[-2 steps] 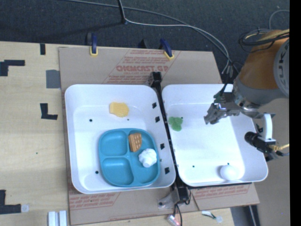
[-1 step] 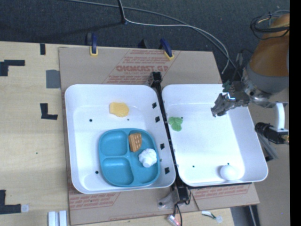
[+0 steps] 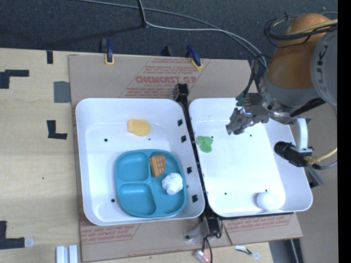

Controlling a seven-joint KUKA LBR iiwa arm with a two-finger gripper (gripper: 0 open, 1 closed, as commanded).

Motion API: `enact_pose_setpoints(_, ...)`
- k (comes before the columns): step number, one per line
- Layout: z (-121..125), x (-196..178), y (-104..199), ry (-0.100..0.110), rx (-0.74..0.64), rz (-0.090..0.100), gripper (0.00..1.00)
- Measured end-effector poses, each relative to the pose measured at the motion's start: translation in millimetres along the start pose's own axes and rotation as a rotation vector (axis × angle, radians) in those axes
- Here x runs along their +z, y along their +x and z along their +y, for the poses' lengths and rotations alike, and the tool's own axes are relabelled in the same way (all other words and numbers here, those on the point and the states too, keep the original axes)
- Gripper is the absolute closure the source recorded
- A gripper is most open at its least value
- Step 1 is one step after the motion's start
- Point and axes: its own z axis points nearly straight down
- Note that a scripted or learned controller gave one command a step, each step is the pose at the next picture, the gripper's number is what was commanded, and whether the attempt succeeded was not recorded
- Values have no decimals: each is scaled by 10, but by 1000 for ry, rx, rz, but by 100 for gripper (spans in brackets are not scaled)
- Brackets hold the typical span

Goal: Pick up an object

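Note:
In the right bin (image 3: 285, 163) a small green object (image 3: 205, 143) lies near the left wall, and a white ball (image 3: 267, 200) rests near the front edge. My gripper (image 3: 236, 126) hangs over the upper middle of that bin, to the right of the green object and a little above it. In the left bin (image 3: 90, 141) a yellow piece (image 3: 139, 127) lies on the floor. A blue divided tray (image 3: 131, 193) there holds a brown waffle-like piece (image 3: 157, 165) and a white lump (image 3: 173, 183).
A black divider with clips (image 3: 189, 141) runs between the two bins. The bins sit on a cardboard sheet (image 3: 153, 78) held by blue and yellow clamps at the back. A black cable fitting (image 3: 290, 152) hangs off the arm over the right bin's right side.

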Motion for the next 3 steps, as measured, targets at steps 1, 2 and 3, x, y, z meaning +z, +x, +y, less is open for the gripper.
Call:
enact_pose_setpoints(1, 139, 167, 555, 1, 0, 0, 100)
enact_pose_setpoints(2, 350, 271, 986, 1, 1, -1, 100)
enact_pose_setpoints(3, 433, 225, 1468, 0, 0, 0, 100)
